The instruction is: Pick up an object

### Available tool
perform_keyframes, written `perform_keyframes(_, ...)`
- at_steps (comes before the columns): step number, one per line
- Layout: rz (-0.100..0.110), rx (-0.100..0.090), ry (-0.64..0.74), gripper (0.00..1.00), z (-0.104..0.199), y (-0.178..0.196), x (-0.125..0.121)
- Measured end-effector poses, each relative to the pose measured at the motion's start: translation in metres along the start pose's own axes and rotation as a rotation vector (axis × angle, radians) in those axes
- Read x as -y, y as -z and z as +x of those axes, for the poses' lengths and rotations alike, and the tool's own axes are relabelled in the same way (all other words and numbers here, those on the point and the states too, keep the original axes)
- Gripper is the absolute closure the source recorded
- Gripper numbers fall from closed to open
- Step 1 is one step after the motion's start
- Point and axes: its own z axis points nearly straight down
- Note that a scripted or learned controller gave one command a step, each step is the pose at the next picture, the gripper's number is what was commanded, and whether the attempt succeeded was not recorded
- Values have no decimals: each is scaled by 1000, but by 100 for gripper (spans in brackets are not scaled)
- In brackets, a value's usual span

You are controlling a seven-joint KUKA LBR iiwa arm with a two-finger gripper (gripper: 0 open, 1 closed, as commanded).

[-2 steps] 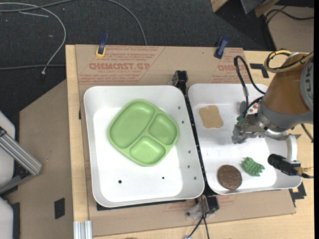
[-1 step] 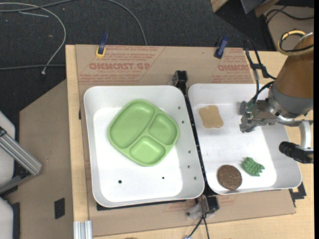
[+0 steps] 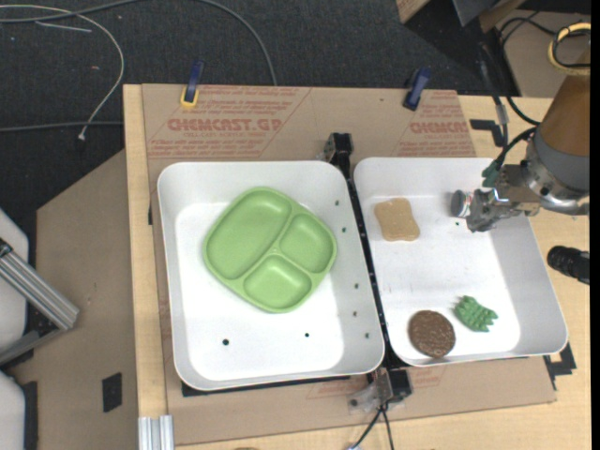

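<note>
The right bin (image 3: 525, 279) holds three small objects. A tan bread-like slice (image 3: 397, 219) lies near its back left. A round brown patty (image 3: 431, 333) rests at the front, and a small green leafy piece (image 3: 475, 314) lies just right of it. My gripper (image 3: 473, 210) hangs over the back right part of this bin, to the right of the tan slice and apart from it. Nothing shows between its fingers.
The left bin (image 3: 187, 251) carries a green divided plate (image 3: 270, 248) with three compartments. A black clamp (image 3: 339, 147) sits between the bins at the back. Blue clips (image 3: 193, 76) pin the cardboard sheet at the far edge.
</note>
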Motion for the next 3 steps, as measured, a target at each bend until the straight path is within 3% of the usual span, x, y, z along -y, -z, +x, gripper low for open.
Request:
perform_keyframes(1,11,-5,4,100,52,-13,-7)
perform_keyframes(3,12,-4,4,100,160,-32,-20)
